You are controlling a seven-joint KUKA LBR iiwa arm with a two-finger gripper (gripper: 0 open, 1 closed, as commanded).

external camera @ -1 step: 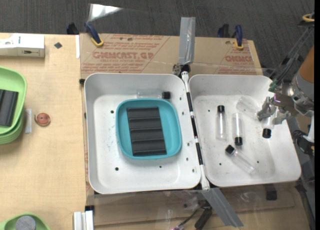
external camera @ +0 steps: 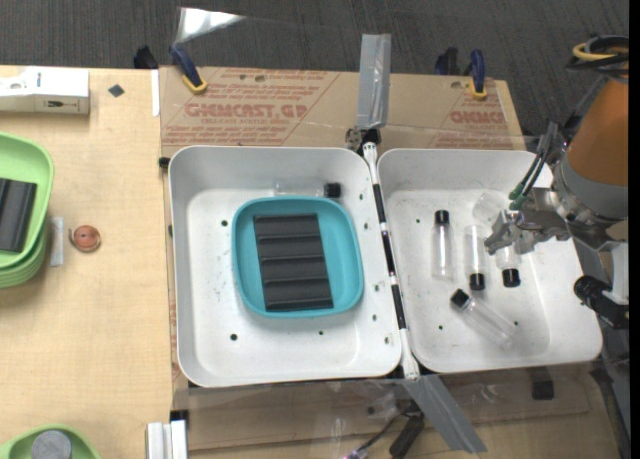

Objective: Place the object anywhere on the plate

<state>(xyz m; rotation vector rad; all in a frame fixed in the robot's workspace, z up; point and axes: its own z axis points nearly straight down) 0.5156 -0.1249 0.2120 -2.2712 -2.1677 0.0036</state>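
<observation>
A teal square plate point(external camera: 347, 247) lies in the left bin point(external camera: 200, 277), with a black ridged block point(external camera: 292, 262) on it. Several clear vials with black caps lie in the right bin point(external camera: 560, 342): one upright in the view point(external camera: 440, 243), one beside it point(external camera: 473, 255), and one slanted near the front point(external camera: 488, 319). A small black cap point(external camera: 511, 276) sits close by. My gripper point(external camera: 502, 238) hangs low over the right bin, just right of the middle vial and above the black cap. Nothing shows held in it.
Another clear vial point(external camera: 303, 190) with a black cap lies in the left bin behind the plate. A divider rim point(external camera: 385, 247) separates the bins. Cardboard point(external camera: 260, 102) is clamped behind them. A green tray point(external camera: 20, 212) sits on the wooden bench at far left.
</observation>
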